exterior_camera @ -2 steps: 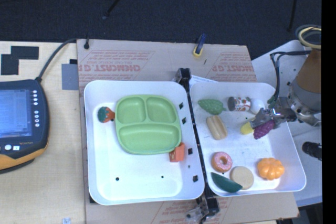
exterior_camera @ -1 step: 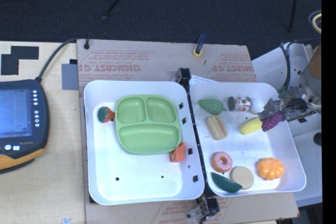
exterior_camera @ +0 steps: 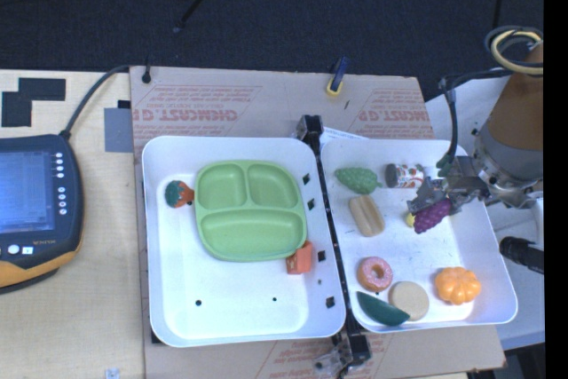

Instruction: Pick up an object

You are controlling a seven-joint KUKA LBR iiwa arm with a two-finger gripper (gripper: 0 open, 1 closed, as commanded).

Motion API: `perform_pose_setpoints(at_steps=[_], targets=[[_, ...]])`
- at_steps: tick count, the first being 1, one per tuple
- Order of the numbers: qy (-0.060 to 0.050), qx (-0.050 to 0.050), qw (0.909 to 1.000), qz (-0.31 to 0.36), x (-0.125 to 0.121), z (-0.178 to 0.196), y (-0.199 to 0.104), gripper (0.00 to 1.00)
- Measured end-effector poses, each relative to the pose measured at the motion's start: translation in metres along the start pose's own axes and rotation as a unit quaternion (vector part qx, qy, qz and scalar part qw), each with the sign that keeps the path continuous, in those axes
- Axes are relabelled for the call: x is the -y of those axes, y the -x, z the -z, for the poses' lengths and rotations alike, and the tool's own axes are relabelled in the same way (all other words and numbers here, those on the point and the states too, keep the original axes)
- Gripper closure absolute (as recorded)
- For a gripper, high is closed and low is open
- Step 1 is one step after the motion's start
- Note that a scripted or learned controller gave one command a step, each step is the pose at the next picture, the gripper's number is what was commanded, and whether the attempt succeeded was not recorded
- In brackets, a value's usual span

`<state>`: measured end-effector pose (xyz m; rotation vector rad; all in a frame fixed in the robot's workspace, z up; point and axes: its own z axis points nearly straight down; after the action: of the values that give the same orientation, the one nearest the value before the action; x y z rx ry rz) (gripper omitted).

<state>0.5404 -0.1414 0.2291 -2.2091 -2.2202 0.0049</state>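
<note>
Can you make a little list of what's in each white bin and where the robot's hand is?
left bin: green divided plate, small orange block, small orange-and-green toy
right bin: green leafy toy, hot dog, pink donut, tan cookie, orange pumpkin, purple grapes
hand: over right bin, at the grapes
grip: cannot tell

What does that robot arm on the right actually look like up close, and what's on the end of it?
The arm is a thick, rounded grey column with an orange band and a yellowish ring near its top. A black cable loops beside it. At its end sits a small dark metal gripper.
</note>
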Motion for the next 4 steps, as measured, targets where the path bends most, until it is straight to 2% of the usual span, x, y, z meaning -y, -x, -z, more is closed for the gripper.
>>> perform_pose_setpoints(at_steps=[1, 2, 4], targets=[[0.0, 0.0, 1.0, 0.0, 0.004, -0.002, -0.057, 1.0], [-0.001, 0.001, 1.0, -0.001, 0.015, -0.013, -0.102, 1.0], [-0.001, 0.002, 1.0, -0.001, 0.048, -0.017, -0.187, 1.0]])
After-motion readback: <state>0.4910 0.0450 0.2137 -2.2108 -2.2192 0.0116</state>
